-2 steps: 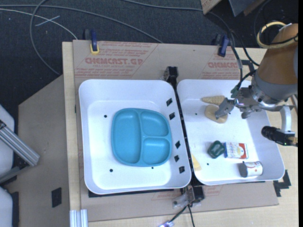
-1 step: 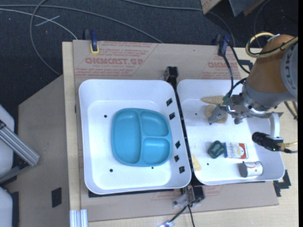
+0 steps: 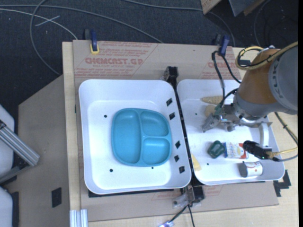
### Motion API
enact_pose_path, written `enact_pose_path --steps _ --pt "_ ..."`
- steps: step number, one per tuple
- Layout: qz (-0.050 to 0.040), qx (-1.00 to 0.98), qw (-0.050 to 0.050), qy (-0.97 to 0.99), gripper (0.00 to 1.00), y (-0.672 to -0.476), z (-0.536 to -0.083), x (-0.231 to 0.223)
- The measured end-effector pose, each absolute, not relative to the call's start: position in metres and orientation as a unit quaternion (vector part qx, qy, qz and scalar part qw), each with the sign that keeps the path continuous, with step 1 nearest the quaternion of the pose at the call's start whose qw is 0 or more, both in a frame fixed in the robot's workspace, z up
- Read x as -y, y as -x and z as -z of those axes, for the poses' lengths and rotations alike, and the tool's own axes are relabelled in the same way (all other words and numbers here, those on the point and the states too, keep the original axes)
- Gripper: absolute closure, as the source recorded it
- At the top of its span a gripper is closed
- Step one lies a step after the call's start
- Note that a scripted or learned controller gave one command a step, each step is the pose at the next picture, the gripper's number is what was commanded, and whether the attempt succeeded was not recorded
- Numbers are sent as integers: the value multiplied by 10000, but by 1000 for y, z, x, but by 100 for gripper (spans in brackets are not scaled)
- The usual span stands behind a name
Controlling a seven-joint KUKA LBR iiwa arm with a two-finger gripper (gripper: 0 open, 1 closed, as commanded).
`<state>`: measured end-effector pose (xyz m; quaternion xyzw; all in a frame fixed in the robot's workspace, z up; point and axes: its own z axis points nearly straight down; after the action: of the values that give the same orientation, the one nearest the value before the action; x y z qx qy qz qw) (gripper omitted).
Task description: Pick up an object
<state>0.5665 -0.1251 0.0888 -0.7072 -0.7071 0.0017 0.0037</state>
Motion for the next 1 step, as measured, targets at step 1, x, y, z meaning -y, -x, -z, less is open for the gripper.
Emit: enact_pose_path --steps 1 --pt "7 7070 6 7072 100 -569 -103 125"
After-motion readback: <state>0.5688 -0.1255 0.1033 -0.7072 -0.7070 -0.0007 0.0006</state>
